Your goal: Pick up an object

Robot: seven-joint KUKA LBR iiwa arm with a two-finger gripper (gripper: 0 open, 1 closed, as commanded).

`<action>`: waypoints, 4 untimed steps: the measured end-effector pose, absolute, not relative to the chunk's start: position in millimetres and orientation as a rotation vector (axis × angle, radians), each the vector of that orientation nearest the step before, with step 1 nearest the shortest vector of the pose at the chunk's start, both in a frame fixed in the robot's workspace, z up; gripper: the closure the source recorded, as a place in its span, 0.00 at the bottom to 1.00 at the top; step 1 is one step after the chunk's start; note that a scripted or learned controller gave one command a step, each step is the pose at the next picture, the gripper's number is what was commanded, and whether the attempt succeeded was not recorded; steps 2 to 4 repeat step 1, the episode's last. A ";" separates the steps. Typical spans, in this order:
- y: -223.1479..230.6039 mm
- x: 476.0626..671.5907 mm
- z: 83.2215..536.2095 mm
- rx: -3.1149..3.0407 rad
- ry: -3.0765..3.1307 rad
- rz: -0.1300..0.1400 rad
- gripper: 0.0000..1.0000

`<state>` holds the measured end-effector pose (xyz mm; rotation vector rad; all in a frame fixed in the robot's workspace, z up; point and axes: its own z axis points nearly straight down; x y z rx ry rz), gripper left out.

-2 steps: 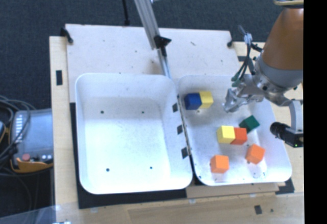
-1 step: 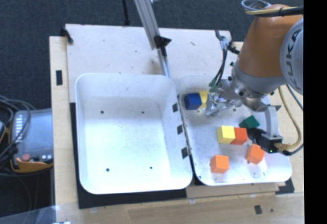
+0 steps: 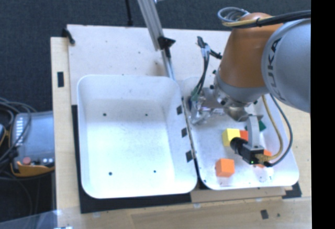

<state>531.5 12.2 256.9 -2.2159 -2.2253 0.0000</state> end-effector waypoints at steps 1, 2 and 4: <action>55.6 522.7 256.4 -2.211 -2.227 0.001 1.00; 55.6 522.7 256.4 -2.211 -2.227 0.001 1.00; 55.6 522.7 256.4 -2.211 -2.227 0.001 1.00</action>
